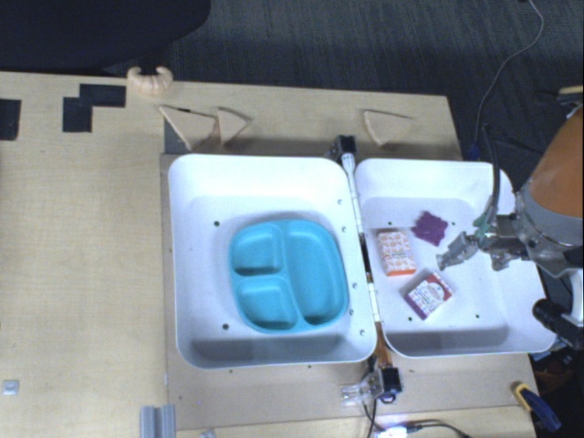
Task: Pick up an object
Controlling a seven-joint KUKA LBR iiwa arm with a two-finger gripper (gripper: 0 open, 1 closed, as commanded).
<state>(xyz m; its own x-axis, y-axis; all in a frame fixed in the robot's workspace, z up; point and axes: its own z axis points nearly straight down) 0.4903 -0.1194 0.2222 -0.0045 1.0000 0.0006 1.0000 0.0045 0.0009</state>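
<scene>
The right bin (pixel 474 331) holds three small things: a purple piece (pixel 431 227) near its middle, an orange-and-white packet (pixel 395 252) to the left, and a dark red packet (pixel 427 295) lower down. My gripper (pixel 459 251) hangs over the right bin, just right of these things, its fingers (pixel 453 255) pointing left and standing apart with nothing between them. The tips sit above the bin floor between the purple piece and the dark red packet, touching neither as far as I can see.
The left bin (pixel 196 245) holds a blue divided tray (pixel 287 274). A black bar (pixel 351 199) runs between the two bins. The wooden bench (pixel 82 272) spreads wide to the left. Cables lie by the front edge (pixel 383 391).
</scene>
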